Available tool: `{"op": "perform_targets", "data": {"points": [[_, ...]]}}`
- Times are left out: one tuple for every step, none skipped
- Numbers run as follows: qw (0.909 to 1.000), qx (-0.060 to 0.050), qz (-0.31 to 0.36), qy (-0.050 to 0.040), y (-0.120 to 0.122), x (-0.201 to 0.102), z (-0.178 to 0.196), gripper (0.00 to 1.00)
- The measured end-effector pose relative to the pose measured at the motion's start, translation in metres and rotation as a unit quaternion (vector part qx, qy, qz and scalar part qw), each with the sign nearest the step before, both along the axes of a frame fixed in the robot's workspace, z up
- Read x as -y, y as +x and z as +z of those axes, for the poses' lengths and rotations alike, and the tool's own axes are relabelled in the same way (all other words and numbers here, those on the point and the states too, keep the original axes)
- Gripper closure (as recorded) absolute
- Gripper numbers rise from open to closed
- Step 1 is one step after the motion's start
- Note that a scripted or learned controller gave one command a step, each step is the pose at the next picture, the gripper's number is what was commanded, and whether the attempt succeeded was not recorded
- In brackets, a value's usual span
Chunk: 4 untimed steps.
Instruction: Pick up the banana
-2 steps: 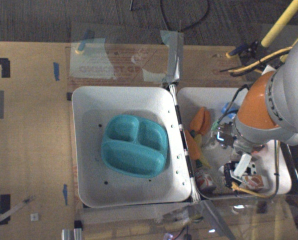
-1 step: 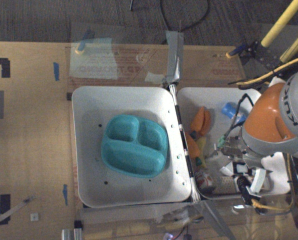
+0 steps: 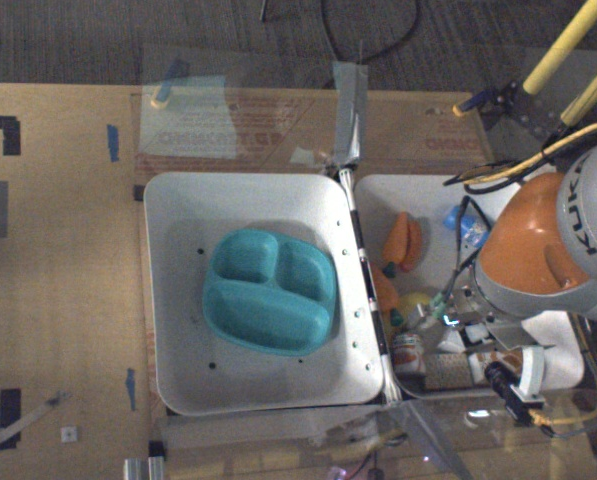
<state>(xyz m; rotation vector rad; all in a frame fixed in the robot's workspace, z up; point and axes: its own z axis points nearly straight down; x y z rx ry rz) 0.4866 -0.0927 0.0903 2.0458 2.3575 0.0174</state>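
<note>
One grey robot arm (image 3: 538,238) with an orange band reaches in from the right and hangs low over the right bin (image 3: 428,193), covering much of that bin's right half. Its gripper (image 3: 456,320) sits among cables and metal parts near the bin's front edge; whether it is open or closed, and whether it has hold of anything, cannot be told from this angle.

Just left of the gripper, near the middle of the right bin, a small yellow shape shows that may be the banana (image 3: 415,303); most of it is hidden and it is hard to be sure. Close around it lie several other things. One orange, carrot-like object (image 3: 403,240) lies toward the bin's back left. One more orange object (image 3: 383,290) rests against the left wall. One small can with a red label (image 3: 408,352) stands at the front left corner, beside a ridged grey block (image 3: 448,370). One blue item (image 3: 468,230) lies by the arm near the back.

Two shallow white bins sit side by side on the wooden bench (image 3: 58,298). The left bin (image 3: 178,228) holds one teal divided plate (image 3: 270,290) with three compartments, lying near its middle.
</note>
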Motion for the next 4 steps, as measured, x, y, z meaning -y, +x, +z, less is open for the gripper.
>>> {"op": "perform_targets", "data": {"points": [[0.9938,-0.006,-0.111,0.0026,0.075,0.035,-0.002,0.00],[0.9988,-0.007,-0.049,0.0019,0.145,0.018,-0.002,0.00],[0.9994,-0.008,-0.033,0.0022,0.107,0.008,-0.002,0.00],[0.9985,-0.008,-0.053,0.0035,0.046,0.017,-0.001,0.00]]}}
